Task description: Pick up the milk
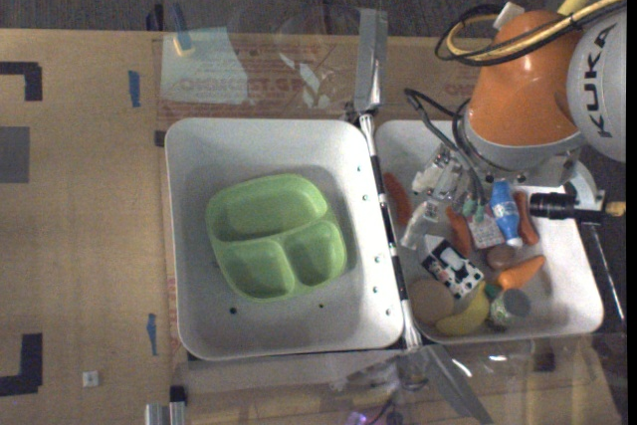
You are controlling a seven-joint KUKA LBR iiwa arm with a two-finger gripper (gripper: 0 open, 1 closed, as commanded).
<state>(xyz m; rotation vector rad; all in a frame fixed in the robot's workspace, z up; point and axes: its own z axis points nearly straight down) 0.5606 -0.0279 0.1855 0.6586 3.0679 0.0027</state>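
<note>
You have open floor in the left bin [189, 164] all around the green divided plate [277, 236], which sits at its centre; the widest bare strips run along the upper and left walls. The right bin [587, 309] is crowded: a red carrot [397, 198] lies by its left wall, the black-and-white milk carton [453, 269], a banana [466, 316] and an orange carrot [522, 273] pack the lower middle. The arm [528, 85] covers that bin's upper part. Bare floor shows along its lower right edge.
</note>
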